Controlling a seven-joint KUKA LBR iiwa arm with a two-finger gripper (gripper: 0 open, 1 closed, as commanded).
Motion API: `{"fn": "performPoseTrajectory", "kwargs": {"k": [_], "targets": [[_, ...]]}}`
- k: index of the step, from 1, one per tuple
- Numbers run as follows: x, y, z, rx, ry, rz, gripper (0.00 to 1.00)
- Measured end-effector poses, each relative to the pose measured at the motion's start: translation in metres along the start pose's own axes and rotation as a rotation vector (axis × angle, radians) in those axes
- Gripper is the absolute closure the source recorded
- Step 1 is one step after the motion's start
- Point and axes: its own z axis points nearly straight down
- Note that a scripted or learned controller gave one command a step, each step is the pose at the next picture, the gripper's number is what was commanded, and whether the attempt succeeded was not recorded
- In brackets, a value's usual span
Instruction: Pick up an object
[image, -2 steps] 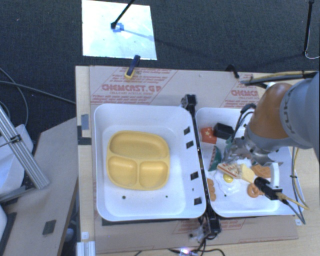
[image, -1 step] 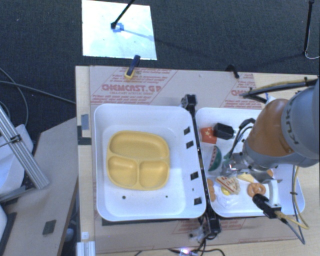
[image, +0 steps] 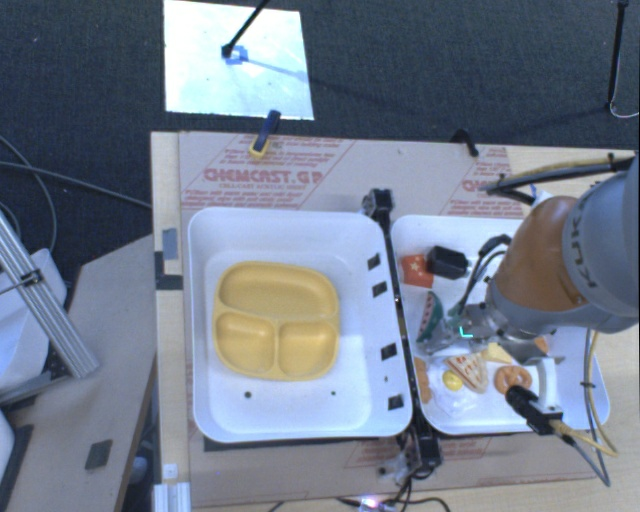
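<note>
While my arm (image: 560, 260) reaches over the right bin (image: 410, 235):
Jaws: low among the toy food (image: 470, 372); their state I cannot tell.
Left bin (image: 200, 300): yellow divided tray (image: 275, 320).

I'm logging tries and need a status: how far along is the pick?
Done: the arm has reached into the right bin, its tool low among the toy food pieces. In hand: nothing visibly held. Left: grasping and lifting a piece. The yellow divided tray sits in the left bin.
</note>
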Motion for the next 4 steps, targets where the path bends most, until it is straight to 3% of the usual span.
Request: {"fn": "performPoseTrajectory", "kwargs": {"k": [1, 2, 3, 4], "targets": [[0.033, -0.03, -0.106, -0.008, 0.001, -0.006, 0.0], [-0.015, -0.024, -0.004, 0.007, -0.001, 0.004, 0.0], [0.006, -0.03, -0.001, -0.004, -0.003, -0.001, 0.0], [0.005, -0.031, 0.0, -0.001, 0.0, 0.0, 0.0]]}}
